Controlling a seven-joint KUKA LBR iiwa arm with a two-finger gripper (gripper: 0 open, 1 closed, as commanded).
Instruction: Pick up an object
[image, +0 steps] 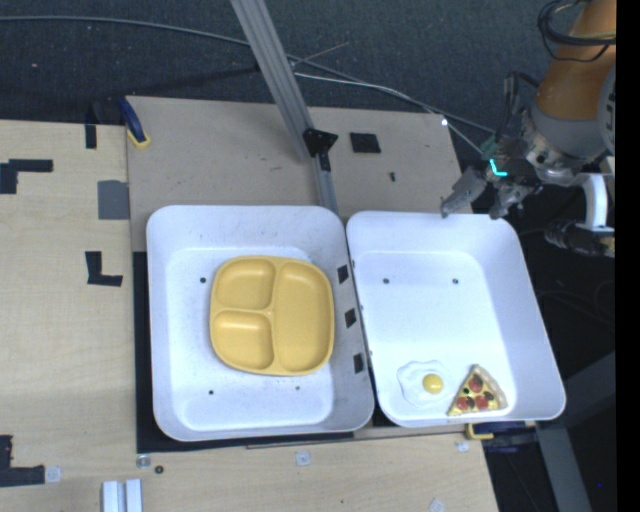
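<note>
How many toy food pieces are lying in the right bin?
2. A fried egg and a pizza slice lie side by side near the front edge of the right bin.

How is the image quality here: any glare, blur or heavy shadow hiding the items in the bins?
Camera view: lighting is even, with soft shadows; the yellow plate, fried egg and pizza slice read sharp; the white bins are bright but not blown out; the end effector is small against dark floor, so its detail is hard to read.
</note>
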